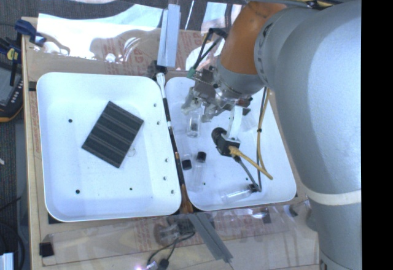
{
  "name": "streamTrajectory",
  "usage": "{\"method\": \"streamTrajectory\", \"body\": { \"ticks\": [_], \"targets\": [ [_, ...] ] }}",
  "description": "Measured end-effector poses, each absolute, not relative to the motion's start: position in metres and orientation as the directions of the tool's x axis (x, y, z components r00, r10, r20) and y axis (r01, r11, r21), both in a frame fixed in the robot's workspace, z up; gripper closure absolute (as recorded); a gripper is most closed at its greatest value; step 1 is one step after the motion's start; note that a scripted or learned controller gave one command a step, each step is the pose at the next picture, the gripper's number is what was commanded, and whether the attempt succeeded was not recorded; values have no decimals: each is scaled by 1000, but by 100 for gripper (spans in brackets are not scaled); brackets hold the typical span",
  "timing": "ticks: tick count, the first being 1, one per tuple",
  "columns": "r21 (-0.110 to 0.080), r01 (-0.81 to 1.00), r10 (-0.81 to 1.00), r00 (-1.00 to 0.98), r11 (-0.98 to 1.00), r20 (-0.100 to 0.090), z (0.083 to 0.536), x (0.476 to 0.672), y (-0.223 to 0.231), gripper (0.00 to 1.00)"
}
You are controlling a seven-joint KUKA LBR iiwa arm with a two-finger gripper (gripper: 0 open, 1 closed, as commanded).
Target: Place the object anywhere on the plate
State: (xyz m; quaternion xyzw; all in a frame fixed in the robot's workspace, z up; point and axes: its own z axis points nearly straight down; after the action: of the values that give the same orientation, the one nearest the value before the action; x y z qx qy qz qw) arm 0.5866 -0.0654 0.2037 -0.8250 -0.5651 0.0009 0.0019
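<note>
Camera view, A here: gripper (198,112) sits low over the back of the right bin (277,192). Plate (113,134) lies flat in the left bin (55,140), nothing on it.

B: Gripper open or closed?

A: Can't tell, the wrist blocks it. I see nothing held.

B: Where's the object?

A: Candidates are all in the right bin. Dark bit (201,156) is mid-bin, just in front of the gripper. Second dark bit (186,164) is beside it, near the divider. Clear piece (236,194) is at the front edge. Can't tell which one is the target. None touches the gripper, as far as I can see.

B: So which step?

A: Pick phase, I'd say. Nothing has reached the plate yet, so the task is at its start.

B: Next move?

A: Get a confirmed grasp first. The bits are small and easy to miss. Then lift clear of the bin walls, cross the divider to the left and lower over the plate. Anywhere on it counts, so aim for the centre.

B: Risks?

A: An empty close. Also the yellow cable (249,161) hanging near the pick zone.
</note>
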Motion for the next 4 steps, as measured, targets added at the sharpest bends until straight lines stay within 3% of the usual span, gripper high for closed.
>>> {"method": "streamTrajectory", "body": {
  "ticks": [1,2,3,4],
  "targets": [
    [-5,939,939,344,-344,0,190,638,-37,100],
    [-3,921,921,390,-390,0,228,656,28,100],
    [-8,738,738,674,-674,-5,190,606,36,100],
    [-6,414,414,910,-910,-6,190,547,-31,100]
  ]
}}
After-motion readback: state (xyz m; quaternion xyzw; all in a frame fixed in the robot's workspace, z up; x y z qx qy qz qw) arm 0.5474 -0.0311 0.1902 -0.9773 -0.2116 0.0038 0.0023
